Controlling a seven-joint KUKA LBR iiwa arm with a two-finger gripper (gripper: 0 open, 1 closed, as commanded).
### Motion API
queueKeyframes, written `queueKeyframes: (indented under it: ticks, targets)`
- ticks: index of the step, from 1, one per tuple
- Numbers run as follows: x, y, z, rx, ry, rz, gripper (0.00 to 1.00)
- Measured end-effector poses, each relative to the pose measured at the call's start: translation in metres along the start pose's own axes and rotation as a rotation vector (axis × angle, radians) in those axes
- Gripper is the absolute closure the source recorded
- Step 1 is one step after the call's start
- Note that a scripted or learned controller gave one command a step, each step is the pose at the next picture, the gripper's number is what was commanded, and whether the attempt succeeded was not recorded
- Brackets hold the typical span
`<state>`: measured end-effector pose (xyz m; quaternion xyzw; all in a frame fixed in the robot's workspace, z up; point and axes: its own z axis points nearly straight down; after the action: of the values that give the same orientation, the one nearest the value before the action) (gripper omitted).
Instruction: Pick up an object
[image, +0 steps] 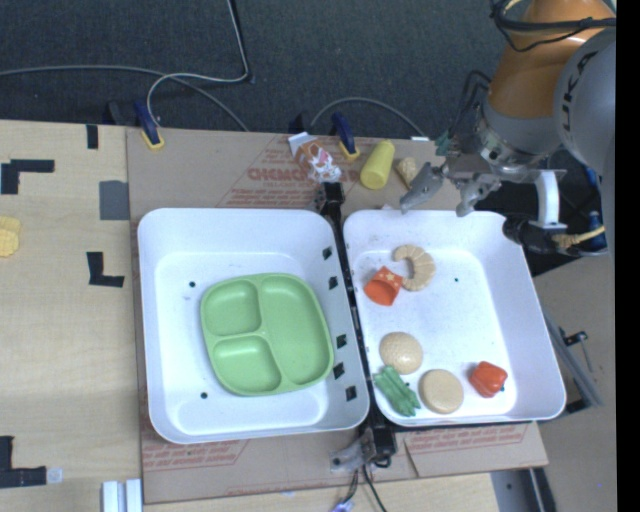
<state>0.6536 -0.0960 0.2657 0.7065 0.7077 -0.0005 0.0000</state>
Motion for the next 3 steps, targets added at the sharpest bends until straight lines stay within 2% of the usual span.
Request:
queueKeyframes:
  ticks: [1,2,3]
  targets:
    - [-0.046,-0.030,0.130,0.004,0.001,0.001,0.00]
    - [-0.065,0.016,0.179,-0.005,0.000,-0.001,0.00]
    - [-0.065,0.017,0.169,-0.006,-0.001,-0.003,1.00]
